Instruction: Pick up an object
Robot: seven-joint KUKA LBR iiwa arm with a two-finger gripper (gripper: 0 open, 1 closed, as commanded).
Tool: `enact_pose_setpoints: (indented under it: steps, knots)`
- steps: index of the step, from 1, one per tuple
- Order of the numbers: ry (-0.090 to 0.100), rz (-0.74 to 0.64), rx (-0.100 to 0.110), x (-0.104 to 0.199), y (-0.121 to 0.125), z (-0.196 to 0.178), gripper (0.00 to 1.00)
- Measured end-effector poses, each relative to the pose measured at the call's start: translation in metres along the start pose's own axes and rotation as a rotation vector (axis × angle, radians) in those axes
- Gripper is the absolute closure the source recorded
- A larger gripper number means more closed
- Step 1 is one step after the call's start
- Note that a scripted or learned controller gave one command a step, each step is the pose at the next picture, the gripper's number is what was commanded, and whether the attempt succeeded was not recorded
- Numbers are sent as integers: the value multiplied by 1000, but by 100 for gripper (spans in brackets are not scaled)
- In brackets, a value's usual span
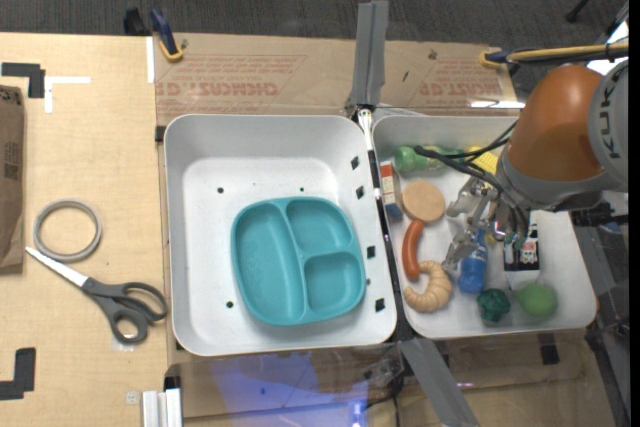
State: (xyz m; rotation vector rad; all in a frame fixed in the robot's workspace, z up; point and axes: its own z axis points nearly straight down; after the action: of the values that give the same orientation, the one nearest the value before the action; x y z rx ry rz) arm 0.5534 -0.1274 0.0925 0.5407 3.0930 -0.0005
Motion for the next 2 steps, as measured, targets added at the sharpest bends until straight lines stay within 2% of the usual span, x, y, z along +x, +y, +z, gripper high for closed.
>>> enact_pose_setpoints:
  steps: [1,2]
  knots:
    - [-4,-2,0,-1,1,-10,100]
    - [2,-200,0,83,7,1,100]
